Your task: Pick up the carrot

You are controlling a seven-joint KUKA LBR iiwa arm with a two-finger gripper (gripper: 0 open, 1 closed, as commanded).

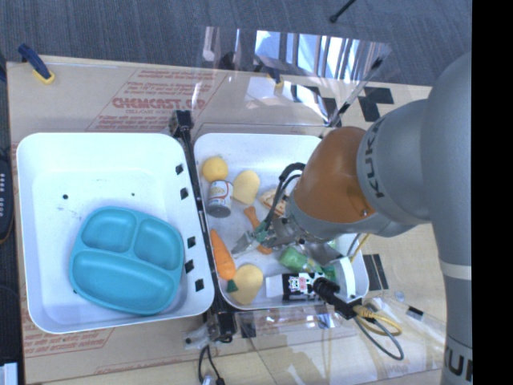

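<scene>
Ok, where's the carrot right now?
In the camera view, the carrot lies in the right bin by its left wall, between the can and a yellow fruit.

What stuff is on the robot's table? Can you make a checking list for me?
Surface: bench covered in brown printed paper, bearing a left bin and a right bin, both white.
Job's things: carrot lies on the right bin's floor by its left wall, not lifted.
Clutter: blue divided plate in the left bin; yellow fruits, small can, green item and black-and-white pack in the right bin.
Grippers: gripper low in the right bin, just right of the carrot; open or shut unclear.
Cables: black cable below the bins' front edge.
Surroundings: dark carpet; blue-and-yellow clamp; clear plastic sheet.
</scene>
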